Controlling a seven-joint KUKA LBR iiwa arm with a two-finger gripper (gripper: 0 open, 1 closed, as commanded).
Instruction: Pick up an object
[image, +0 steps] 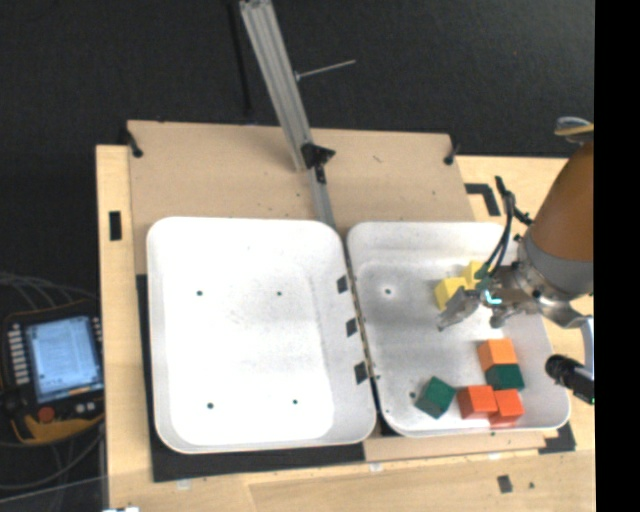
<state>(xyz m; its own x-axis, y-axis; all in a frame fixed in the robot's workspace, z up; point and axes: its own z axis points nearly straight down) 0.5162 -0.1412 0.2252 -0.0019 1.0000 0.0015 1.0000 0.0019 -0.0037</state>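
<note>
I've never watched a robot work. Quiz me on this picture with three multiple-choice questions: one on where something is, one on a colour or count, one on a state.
1. Which bin holds the blocks?
A. the left bin
B. the right bin
C. both bins

2. What colour is the block nearest the gripper?
A. yellow
B. blue
C. black

3. How does the gripper stand?
A. up over the left bin
B. parked off the bench
C. low over the right bin, by the yellow block

Key:
1 B, every block lies in the right bin.
2 A, the yellow block lies beside the gripper.
3 C, it hangs there, apart from the orange blocks and green blocks.
</note>
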